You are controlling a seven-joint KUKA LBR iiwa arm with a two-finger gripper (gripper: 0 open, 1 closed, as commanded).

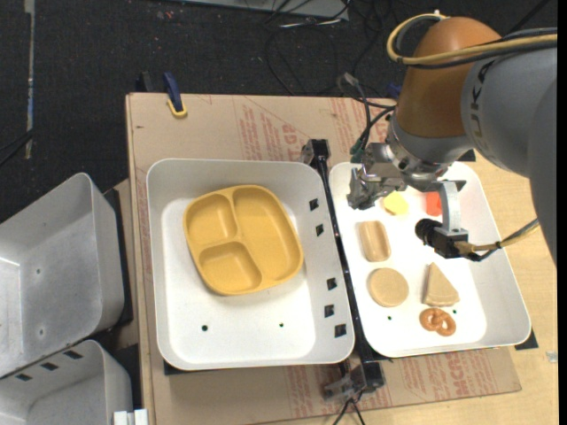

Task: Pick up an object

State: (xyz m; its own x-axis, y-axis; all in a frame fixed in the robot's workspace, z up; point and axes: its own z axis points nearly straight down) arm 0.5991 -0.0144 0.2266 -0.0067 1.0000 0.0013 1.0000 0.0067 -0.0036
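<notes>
Bench bears two white bins (168, 237); gripper (365, 189), finger state indeterminable, hangs just beside a yellow piece (396, 204).

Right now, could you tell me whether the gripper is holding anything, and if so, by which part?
It cannot be told. The gripper hangs over the right bin, close to a yellow piece, with nothing visibly held.
</notes>
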